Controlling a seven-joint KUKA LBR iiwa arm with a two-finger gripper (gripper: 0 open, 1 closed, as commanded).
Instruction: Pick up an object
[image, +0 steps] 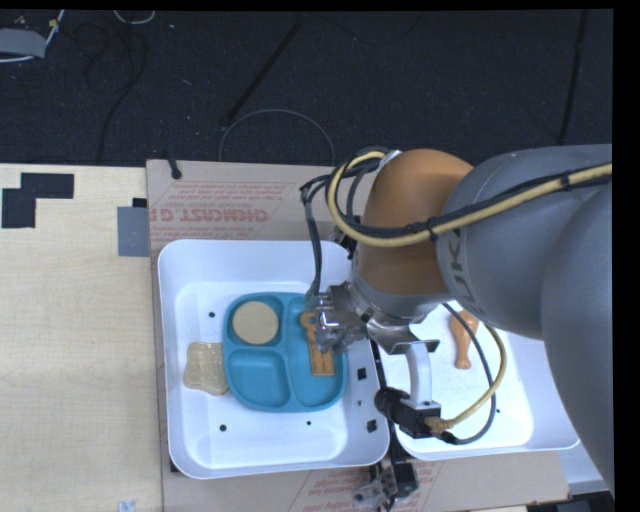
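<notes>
My gripper (326, 328) is low over the right side of a blue divided plate (262, 383) in the left bin (190, 275). A small orange-brown piece (321, 358) lies right at the gripper's tip, on the plate's right compartment, and the wrist hides part of it. In the plate's upper left compartment rests a round tan disc (254, 322). A pale yellow lumpy piece (205, 367) leans against the plate's left rim. The arm's orange band (410, 215) hangs above the divide between the bins.
The right bin (520, 425) holds an orange-tan elongated piece (462, 338) close under the arm. Yellow and black cables (470, 405) loop down from the wrist over the bins' shared wall. Printed cardboard (215, 212) lies under both bins.
</notes>
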